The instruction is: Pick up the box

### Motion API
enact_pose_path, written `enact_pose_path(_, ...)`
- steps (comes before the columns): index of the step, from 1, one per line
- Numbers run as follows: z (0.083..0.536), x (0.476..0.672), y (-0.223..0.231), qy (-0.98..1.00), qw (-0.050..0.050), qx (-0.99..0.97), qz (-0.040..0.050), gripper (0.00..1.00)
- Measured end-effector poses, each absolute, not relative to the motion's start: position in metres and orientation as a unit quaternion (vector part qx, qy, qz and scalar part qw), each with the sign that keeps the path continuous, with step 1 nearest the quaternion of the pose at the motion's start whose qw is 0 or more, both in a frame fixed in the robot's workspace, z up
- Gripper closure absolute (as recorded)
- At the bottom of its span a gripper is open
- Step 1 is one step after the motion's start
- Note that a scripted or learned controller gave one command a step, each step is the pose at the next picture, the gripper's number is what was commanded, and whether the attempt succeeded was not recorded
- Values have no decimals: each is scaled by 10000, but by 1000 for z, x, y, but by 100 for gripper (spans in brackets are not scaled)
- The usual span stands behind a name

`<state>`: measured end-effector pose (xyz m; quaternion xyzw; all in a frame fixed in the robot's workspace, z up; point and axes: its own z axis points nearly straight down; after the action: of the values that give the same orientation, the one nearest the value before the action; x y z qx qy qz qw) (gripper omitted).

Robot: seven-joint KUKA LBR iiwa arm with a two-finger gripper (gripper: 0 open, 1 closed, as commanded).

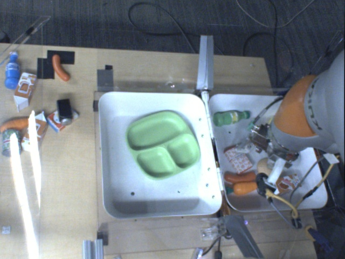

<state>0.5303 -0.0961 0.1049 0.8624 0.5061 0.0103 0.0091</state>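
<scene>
In right bin point(322, 198): box point(237, 158), print unreadable.

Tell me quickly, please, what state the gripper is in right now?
Gripper: low in the right bin, above the small items there; whether it is open, closed or holding anything cannot be told.

Robot lab, bench point(161, 69), loose cables point(161, 15)
</scene>
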Motion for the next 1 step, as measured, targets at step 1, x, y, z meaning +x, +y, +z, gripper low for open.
enact_pose_path(1,97,501,-86,4405,120,8975,184,0)
